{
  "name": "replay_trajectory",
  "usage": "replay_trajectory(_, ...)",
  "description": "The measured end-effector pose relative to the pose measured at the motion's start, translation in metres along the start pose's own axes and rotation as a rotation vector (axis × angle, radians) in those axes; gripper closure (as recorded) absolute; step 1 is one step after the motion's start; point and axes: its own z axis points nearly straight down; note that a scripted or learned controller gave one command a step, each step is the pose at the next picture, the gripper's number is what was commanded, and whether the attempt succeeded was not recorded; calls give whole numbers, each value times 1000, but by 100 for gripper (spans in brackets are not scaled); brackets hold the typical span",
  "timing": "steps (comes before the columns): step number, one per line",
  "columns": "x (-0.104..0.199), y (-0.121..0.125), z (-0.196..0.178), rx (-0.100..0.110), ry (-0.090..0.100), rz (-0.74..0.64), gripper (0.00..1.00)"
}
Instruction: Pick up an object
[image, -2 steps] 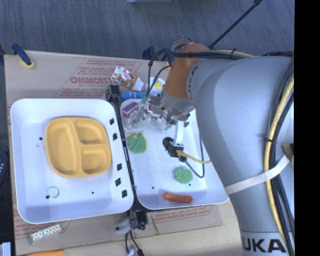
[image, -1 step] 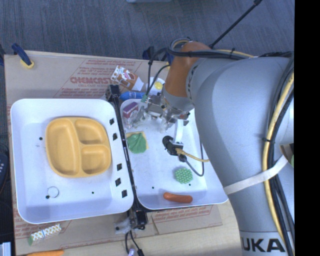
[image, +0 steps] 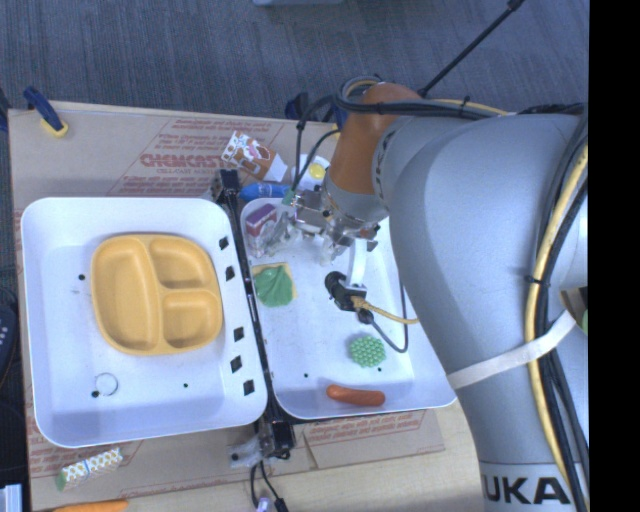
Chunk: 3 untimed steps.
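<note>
White bins sit side by side: left bin (image: 40, 300) carries a yellow divided tray (image: 155, 292), right bin (image: 425, 385) carries the loose pick candidates, so picks likely come from the right one. Scattered there: green leafy piece (image: 273, 285) near the divider, green bumpy ball (image: 366, 350) further right, orange sausage-shaped item (image: 355, 396) along the near edge, clear cup with purple tint (image: 262, 222) at the far left corner. Spread out, most are easy to reach.

Grey arm (image: 480, 250) comes in from the right, orange band bent steeply down over the far end of the right bin. Gripper (image: 305, 222) low, just beside the cup, maybe touching it. Claw state: cannot tell, hardware clutter and blur hide it. Nothing visibly held. Likely target, by my guess: the cup. Risk: thin clear wall could slip or tip.
</note>
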Motion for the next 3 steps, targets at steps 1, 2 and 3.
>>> replay_trajectory(1,-7,4,0,-10,6,317,0)
replay_trajectory(2,-24,9,-34,-11,7,402,0)
replay_trajectory(3,-38,-56,-31,-8,6,341,0)
